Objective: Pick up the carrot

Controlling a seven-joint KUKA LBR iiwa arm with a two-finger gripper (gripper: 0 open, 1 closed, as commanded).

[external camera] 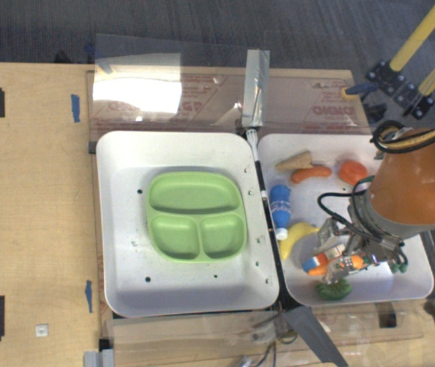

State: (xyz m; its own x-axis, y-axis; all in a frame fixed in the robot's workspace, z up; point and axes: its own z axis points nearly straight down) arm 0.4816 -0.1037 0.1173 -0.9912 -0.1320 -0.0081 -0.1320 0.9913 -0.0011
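Gripper [339, 257] low in the frame's lower right, over the carrot [330, 267]; grip state impossible to tell. Likely trouble: crowding against the yellow toy [297, 238], carrot possibly slipping free.

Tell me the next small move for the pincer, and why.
Probably a short straight lift, to test the grasp. The pincer sits low in the right bin, right over the carrot, whose green top pokes out below. Its hardware hides whether the carrot is really gripped, so a small rise would show that.
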